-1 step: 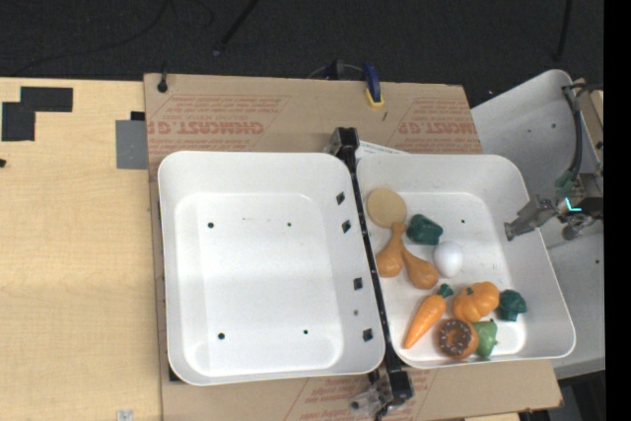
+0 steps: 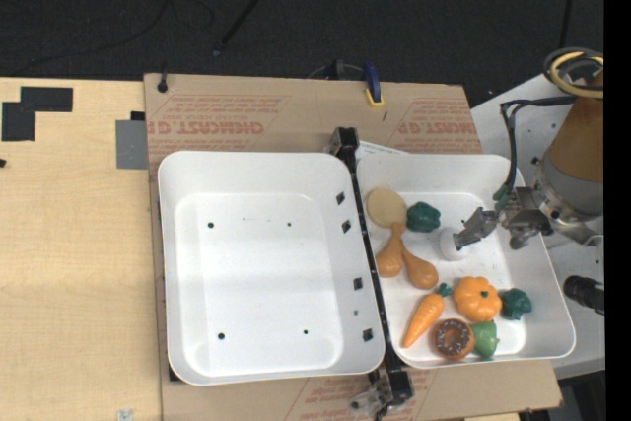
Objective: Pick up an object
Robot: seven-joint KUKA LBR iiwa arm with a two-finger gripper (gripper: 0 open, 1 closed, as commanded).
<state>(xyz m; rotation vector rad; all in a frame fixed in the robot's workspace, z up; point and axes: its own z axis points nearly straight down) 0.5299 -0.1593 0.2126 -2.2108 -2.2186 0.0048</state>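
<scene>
I see my claw (image 2: 473, 230) low in the right bin (image 2: 552, 335), near a small pale thing. I cannot tell how far open the claw is, or if it has hold of anything. The toys I could pick lie close together: a green lump (image 2: 423, 217), a tan spoon (image 2: 388, 222), a carrot (image 2: 425, 314), a pumpkin (image 2: 476, 298) and a donut (image 2: 454, 338). I think the claw may pinch air, or bump one toy into the next, because they sit so near each other. The left bin (image 2: 177, 202) is beside it.
</scene>
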